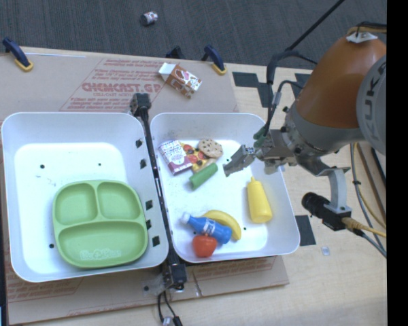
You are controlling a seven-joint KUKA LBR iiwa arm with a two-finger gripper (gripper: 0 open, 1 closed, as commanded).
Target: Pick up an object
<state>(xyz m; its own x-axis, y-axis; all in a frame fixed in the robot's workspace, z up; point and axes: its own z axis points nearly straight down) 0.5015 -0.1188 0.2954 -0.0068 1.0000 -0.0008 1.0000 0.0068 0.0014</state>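
Note:
My gripper hangs over the upper right part of the right bin. It is open with nothing between its fingers. Just left of it lie a green cucumber, a cookie, a pizza slice and a pink packet. A yellow mustard bottle lies below the gripper. Near the bin's front sit a banana, a blue bottle and a red tomato.
The left bin holds a green divided plate. A small carton lies on the cardboard behind the bins. The arm's orange band looms over the bench at right, with cables beside it.

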